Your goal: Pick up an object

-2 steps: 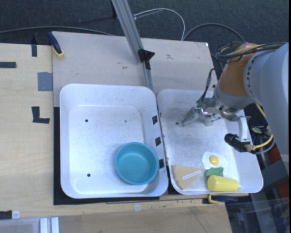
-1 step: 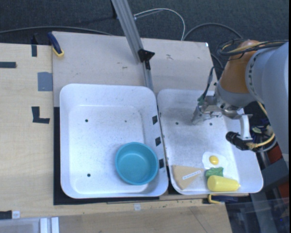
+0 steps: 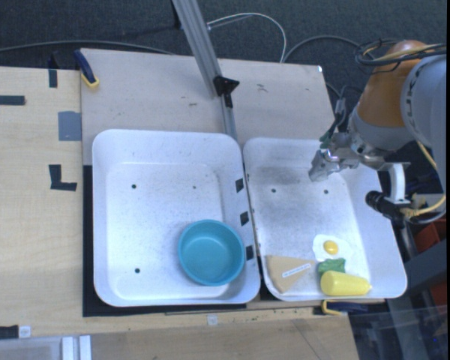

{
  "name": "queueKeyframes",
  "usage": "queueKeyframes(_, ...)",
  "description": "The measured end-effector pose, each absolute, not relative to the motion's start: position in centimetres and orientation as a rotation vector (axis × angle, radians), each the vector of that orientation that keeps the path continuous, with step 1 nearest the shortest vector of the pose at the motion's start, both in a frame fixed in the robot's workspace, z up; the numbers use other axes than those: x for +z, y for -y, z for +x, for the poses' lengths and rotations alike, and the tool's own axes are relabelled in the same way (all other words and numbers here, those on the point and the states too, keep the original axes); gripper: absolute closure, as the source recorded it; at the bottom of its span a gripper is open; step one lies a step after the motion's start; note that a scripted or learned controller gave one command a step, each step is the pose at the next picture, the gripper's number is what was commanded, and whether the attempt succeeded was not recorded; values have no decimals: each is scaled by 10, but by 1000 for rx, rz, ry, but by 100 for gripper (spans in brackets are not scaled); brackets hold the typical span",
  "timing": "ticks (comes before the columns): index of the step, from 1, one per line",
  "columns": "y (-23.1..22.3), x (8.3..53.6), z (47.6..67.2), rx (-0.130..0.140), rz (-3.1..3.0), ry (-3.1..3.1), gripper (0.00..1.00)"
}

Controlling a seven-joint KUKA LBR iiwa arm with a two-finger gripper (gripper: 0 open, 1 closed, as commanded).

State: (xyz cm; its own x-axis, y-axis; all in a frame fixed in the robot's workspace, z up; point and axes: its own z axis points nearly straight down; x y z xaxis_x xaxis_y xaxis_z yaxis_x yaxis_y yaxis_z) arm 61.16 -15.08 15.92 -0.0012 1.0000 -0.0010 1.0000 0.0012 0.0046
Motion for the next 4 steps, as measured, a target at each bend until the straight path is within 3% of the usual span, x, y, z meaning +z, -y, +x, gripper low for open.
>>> queueKeyframes(1,148,222,610,5,2216,-2220,100)
queueKeyframes(2,148,227,610,0,2220,-2224,100)
queueKeyframes(4,47,227,625,1,2215,-2230,100)
